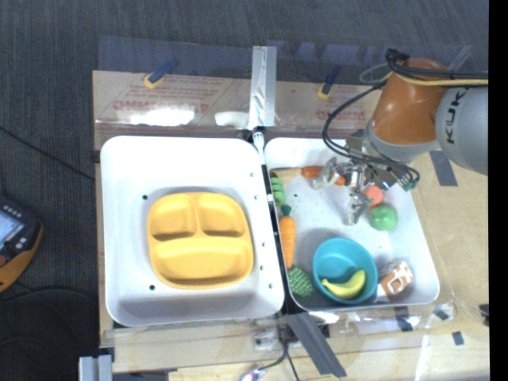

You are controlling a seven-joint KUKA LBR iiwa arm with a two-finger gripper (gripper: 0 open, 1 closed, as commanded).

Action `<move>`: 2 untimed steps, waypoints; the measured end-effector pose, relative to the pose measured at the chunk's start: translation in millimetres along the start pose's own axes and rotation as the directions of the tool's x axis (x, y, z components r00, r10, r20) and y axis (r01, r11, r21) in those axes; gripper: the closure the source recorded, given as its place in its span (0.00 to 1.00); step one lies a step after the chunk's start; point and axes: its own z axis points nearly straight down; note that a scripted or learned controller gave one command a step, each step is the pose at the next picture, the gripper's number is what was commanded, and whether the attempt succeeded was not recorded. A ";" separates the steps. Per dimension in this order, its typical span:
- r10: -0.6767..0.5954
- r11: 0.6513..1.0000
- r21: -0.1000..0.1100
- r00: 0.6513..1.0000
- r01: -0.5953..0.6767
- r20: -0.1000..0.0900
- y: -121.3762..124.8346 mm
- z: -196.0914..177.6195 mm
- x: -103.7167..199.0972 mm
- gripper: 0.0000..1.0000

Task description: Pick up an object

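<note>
**Gripper over right bin, finger state unclear**

The gripper (359, 201) sits low in the right bin (421, 248), its fingers too cluttered to judge. A small orange item (373, 194) beside them is partly hidden. The carrot (287, 240) lies along the bin's left wall, long axis near-to-far. Green ball (383, 217) just beside the gripper.

Glossy white plastic bins (119, 292); matt yellow plastic tray (200, 239); smooth blue plastic bowl (325, 264); bare metal pincer (355, 201); brown cardboard-like table (190, 94).
</note>
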 end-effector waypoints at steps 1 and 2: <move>-0.092 0.996 0.003 0.996 0.092 -0.004 -28.5 -1.1 66.9 0.00; 0.093 0.996 0.004 0.996 -0.093 -0.002 -12.8 -1.2 58.7 0.00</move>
